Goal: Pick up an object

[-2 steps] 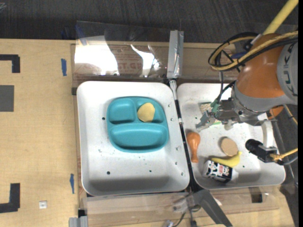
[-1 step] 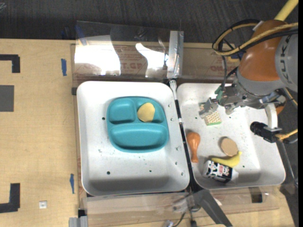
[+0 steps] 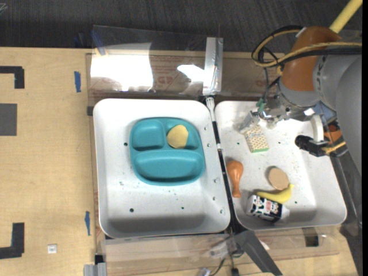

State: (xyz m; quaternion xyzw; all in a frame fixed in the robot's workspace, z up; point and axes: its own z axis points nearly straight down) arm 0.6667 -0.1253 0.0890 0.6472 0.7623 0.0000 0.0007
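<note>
Gripper (image 3: 260,117) is at the upper middle of the right bin (image 3: 333,209), right above a small patterned green-and-white packet (image 3: 257,139). Can't tell whether it is gripping anything, the tool end is too small and cluttered.

Rest of the right bin: orange carrot-shaped toy (image 3: 234,174) near its left wall, tan round piece (image 3: 278,178) lower centre, banana (image 3: 278,195) just below it touching a black-and-white can (image 3: 265,207) lying on its side.

Left bin (image 3: 109,171) holds a teal divided tray (image 3: 167,165) with a yellow lump (image 3: 177,135) in its upper right compartment.
</note>
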